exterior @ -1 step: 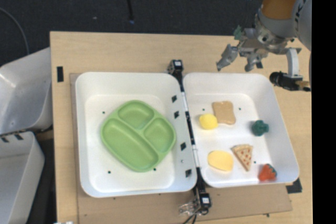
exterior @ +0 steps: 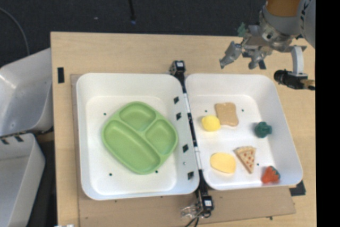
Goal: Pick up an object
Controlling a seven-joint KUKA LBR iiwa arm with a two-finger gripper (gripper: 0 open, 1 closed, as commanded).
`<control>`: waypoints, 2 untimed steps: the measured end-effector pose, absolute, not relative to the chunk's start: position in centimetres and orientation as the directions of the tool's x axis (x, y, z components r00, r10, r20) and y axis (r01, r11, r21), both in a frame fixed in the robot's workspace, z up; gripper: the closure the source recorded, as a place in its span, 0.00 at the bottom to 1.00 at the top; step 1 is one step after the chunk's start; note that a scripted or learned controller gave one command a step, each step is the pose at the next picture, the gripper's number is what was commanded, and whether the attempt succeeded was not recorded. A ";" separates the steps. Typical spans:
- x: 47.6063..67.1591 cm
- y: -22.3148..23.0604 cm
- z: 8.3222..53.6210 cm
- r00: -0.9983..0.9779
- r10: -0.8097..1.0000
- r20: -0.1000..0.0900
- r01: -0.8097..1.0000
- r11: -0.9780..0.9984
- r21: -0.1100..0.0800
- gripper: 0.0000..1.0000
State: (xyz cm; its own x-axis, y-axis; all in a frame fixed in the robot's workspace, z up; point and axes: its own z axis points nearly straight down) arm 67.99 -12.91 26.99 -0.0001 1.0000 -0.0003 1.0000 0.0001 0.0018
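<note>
So the setup makes sense once you look at it: two shallow bins side by side, the left bin [exterior: 85, 114] holding a green divided plate [exterior: 139, 137] lying flat in the middle, and the right bin [exterior: 281, 109] holding all the small toy food, which is where the pickable stuff lives. In there you've got a tan toast slice [exterior: 227, 114] with a small yellow lemon-ish piece [exterior: 211, 123] just beside it on its left, a dark green broccoli-looking bit [exterior: 262, 129] off toward the right wall, a yellow blob [exterior: 223, 162] next to a pizza slice [exterior: 246, 158], and a red strawberry [exterior: 270, 175] tucked in the near right corner. They're scattered apart enough that most have room around them for fingers, though my guess is the strawberry so near the wall would be an awkward grab. The gripper [exterior: 243, 55] hangs above the bench just past the far edge of the right bin, nothing between its fingers, jaws looking spread apart. Nothing is picked yet, so I'd say it's at the approach stage.
</note>
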 end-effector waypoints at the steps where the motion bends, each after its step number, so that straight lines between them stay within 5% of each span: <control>1: 68.0 -13.4 22.8 0.001 1.000 -0.002 1.000 -0.001 -0.001 0.00; 2: 68.6 -12.8 17.8 -0.003 1.000 -0.001 1.000 0.002 -0.003 0.00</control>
